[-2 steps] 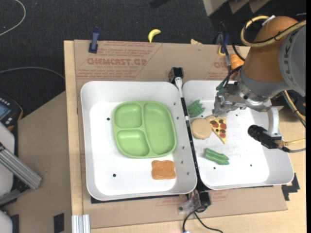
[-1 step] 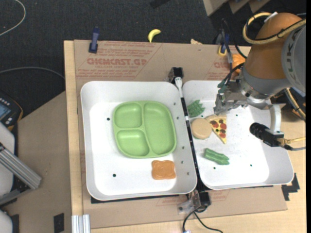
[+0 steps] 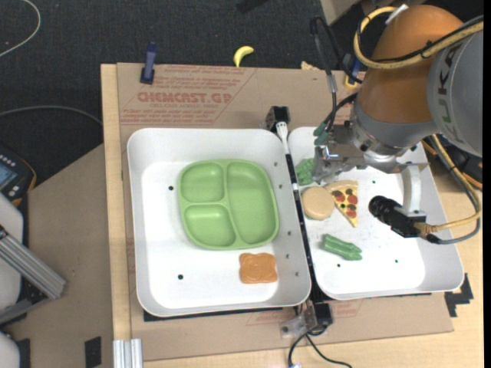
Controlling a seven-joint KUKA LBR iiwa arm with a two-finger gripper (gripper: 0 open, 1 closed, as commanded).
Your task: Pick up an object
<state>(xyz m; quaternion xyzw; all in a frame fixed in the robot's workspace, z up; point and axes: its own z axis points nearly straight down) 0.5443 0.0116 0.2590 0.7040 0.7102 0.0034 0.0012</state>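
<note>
Where the arm (image 3: 399, 90) descends, pizza slice (image 3: 347, 202) lies just beside.

Even overhead light, soft shadows; white bins (image 3: 146, 205) bright, slightly washed out; mild overall softness; dark floor upper left.

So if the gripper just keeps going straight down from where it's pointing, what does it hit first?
Most likely the green toy at the right bin's left wall, just under the gripper. The tan round piece and pizza slice lie nearer the camera. Depth is hard to judge from this slanted view.
</note>
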